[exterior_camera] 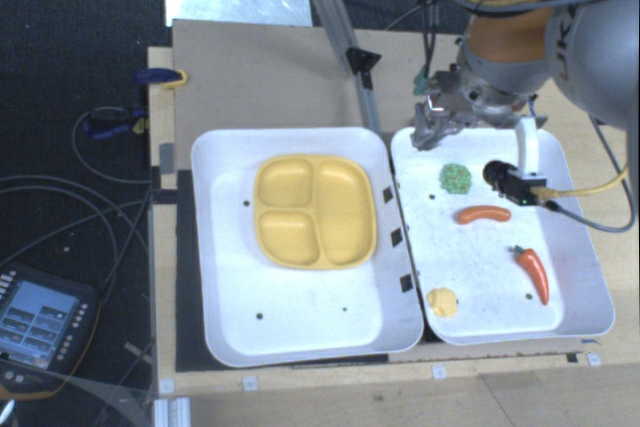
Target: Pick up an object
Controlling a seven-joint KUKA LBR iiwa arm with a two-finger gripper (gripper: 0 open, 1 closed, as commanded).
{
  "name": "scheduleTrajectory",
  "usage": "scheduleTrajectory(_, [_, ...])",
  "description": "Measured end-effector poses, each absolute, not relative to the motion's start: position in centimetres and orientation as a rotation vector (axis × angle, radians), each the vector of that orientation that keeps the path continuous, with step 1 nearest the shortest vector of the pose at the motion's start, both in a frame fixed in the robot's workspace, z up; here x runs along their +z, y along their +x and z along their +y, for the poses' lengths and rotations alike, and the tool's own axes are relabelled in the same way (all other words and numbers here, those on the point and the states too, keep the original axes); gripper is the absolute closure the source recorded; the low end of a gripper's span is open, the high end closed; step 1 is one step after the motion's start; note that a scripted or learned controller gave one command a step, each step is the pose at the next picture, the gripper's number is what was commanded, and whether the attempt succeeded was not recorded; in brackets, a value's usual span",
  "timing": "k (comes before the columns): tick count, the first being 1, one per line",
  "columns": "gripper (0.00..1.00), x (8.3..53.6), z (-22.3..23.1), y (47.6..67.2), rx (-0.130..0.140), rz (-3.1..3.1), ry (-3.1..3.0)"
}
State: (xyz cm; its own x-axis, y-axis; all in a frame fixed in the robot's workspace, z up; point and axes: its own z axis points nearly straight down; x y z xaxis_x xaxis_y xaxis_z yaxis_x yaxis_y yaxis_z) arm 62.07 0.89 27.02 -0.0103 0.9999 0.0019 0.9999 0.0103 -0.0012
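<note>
We see the gripper (pixel 432 130) (we cannot tell its state) above the green ball (pixel 456 178); the ball may roll away if nudged.

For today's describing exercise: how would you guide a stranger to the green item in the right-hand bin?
Start at the right bin, next to the bin holding the yellow tray. Look near its far end, below the gripper: the green ball is round and speckled. The sausage and carrot are long and reddish.

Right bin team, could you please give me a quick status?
Gripper over right bin's top-left corner, nothing held. Green ball nearest, just below. Path unobstructed.
</note>
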Motion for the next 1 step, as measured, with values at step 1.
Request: scheduleTrajectory(1, [1.00, 24.68, 5.63, 59.14, 0.001, -2.230, -2.208])
